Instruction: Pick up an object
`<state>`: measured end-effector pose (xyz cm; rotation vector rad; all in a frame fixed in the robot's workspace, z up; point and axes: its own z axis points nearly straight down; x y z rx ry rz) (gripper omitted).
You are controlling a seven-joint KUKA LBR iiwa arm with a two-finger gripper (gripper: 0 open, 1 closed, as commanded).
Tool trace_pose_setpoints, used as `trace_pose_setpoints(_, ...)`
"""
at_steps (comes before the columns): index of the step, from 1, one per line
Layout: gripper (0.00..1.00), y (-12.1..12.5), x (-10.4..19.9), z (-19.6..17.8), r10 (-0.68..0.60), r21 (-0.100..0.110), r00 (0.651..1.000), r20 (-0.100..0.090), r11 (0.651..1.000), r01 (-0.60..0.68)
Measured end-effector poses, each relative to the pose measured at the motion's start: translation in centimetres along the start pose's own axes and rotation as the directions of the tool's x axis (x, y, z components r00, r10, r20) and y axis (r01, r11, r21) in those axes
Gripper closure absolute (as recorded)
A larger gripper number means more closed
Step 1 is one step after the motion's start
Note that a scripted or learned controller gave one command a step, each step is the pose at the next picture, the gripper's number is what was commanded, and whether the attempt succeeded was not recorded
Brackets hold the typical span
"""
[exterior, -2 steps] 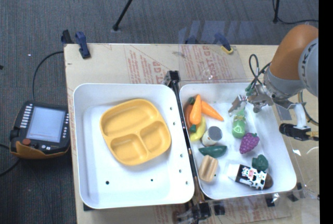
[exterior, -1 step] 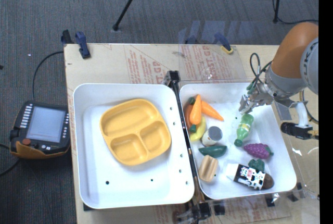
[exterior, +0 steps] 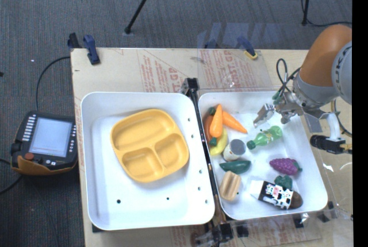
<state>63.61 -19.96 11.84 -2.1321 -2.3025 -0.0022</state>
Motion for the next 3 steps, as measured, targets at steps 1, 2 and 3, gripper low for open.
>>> trace_pose_setpoints(1, 0.00, 0.9, 6.5, 2.1, 0.269, -0.022, 0.963, 0.013, 0.963, -0.268)
trace_pose_setpoints(2, 1.00, 0.9, 6.7, 1.4, 0.269, -0.016, 0.963, 0.008, 0.963, -0.269)
trace_pose_setpoints(3, 1.00, -1.7, 13.5, -11.9, 0.197, -0.008, 0.980, 0.001, 0.980, -0.197)
